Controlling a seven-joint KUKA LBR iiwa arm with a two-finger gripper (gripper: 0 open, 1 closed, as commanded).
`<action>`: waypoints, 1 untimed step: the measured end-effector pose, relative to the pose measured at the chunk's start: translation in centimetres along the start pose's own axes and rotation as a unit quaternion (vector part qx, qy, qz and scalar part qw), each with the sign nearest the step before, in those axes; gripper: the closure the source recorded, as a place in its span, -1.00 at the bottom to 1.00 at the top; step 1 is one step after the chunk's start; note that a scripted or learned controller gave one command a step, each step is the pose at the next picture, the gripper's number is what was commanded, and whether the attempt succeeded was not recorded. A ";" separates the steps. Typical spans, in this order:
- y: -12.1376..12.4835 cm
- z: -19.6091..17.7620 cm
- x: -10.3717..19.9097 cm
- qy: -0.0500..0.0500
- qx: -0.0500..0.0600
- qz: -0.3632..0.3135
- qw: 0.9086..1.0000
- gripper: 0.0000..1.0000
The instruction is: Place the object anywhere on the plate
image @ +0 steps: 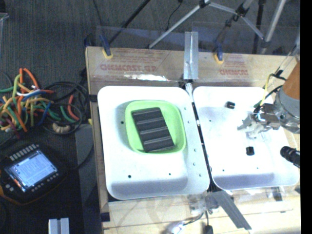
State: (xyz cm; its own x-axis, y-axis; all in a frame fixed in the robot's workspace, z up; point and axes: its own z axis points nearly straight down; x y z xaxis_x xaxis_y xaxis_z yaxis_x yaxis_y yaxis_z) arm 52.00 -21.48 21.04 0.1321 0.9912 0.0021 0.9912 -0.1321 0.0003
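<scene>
**Dark block lies on the green plate in the left bin**

The dark ribbed object (153, 129) lies flat on the green plate (130, 112), which sits in the left bin (146, 179). The right bin (229, 169) holds two small dark bits, one far (230, 104), one near (250, 150). The gripper (253, 123) hangs over the right bin, well apart from the plate; its state is too blurred to tell. Both bins rest on a wooden bench (141, 65). Left of it lie coloured cables (29, 99) and a handheld screen (30, 169). The arm (295, 89) is cut off at the right.
</scene>
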 end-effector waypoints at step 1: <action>0.0 0.0 0.0 0.000 0.000 0.000 1.000 -1.00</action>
State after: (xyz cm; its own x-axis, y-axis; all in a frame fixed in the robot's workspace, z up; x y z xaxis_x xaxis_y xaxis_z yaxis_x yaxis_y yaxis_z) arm 52.00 -21.47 21.04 0.1319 0.9913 0.0023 0.9913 -0.1319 0.0003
